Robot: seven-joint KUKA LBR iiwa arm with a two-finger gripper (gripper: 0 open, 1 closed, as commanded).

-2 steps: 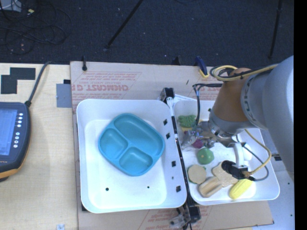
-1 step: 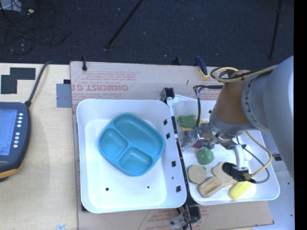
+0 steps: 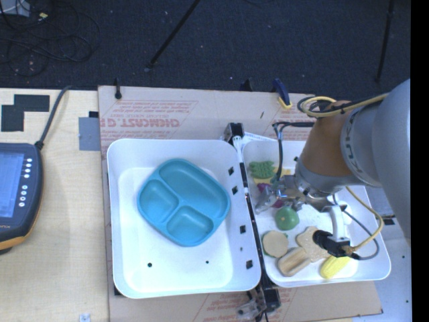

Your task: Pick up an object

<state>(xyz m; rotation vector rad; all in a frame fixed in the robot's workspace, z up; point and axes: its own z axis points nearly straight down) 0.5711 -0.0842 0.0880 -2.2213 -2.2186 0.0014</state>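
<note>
**Gripper low over the right bin's clutter, green ball just below it**

The arm (image 3: 335,149) reaches into the right bin (image 3: 375,263), and the gripper (image 3: 280,194) sits low near the bin's left wall, about midway along it. Whether it is apart or together I cannot tell; nothing can be seen clamped in it.

The nearest candidate is a green ball (image 3: 287,218), just beside the gripper on the side toward the bin's front edge. Being round, it has no long axis to line up with. Behind the gripper, toward the back left corner, lies a green block (image 3: 262,170). Near the front edge rest a tan disc (image 3: 274,243), a tan piece (image 3: 299,253) lying diagonally from front left to back right, and a yellow piece (image 3: 335,267) toward the front right corner.

The left bin (image 3: 127,260) holds a blue tray (image 3: 182,201) at its middle, well apart from the gripper.
</note>
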